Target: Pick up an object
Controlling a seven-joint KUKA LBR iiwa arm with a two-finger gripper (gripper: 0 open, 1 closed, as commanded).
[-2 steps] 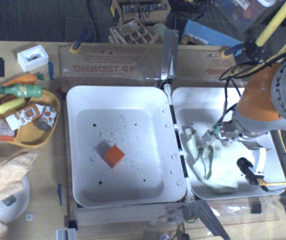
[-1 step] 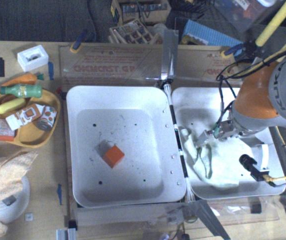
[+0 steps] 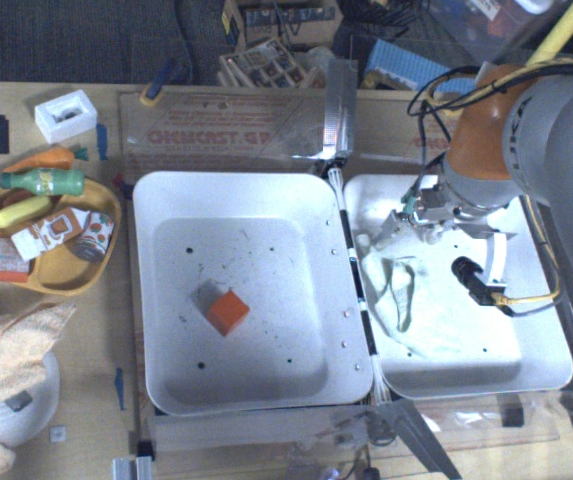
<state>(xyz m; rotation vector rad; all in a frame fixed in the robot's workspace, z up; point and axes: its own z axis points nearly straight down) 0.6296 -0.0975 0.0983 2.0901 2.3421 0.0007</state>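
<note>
Over the right bin (image 3: 541, 368), the gripper (image 3: 418, 218) hangs low, its grip impossible to judge; a clear, crumpled thing (image 3: 398, 290) lies just below; the orange block (image 3: 229, 311) sits in the left bin (image 3: 166, 218); reaching seems underway; next, a straight descent.

Single fixed camera, mounted above the worktop (image 3: 86, 388), looking down at a slant. Both white bins fall in frame side by side: left bin (image 3: 156, 268) near centre, right bin (image 3: 536, 368) toward the right edge. Far side of the worktop and some clutter behind it show along the top. Arm (image 3: 536, 138) enters from the right, close to the lens. Medium distance, whole bins visible.
</note>
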